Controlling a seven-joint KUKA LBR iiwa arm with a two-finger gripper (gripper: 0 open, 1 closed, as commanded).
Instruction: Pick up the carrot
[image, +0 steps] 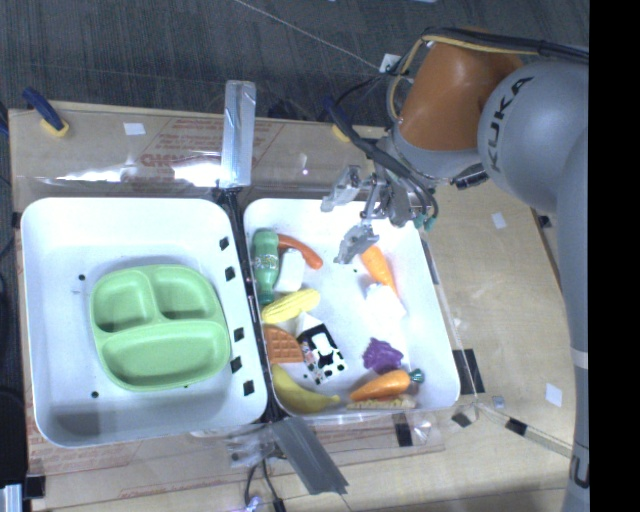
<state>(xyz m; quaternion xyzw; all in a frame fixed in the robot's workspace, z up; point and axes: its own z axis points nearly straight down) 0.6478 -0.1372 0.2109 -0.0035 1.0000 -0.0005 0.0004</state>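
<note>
Over the worktop, the grey arm reached toward the right bin, the landmark for everything else. Near its far rim hung the gripper, fingers spread wide and holding nothing. Just beside them, inside the bin, lay the carrot. The approach seemed underway; next the fingers would need lowering astride it, then closing.

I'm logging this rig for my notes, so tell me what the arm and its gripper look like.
The arm is a smooth, rounded grey shell with an orange band above the wrist and dark "KUKA" lettering. Black cables loop beside the wrist. The gripper is a small assembly of bare grey metal parts.
</note>
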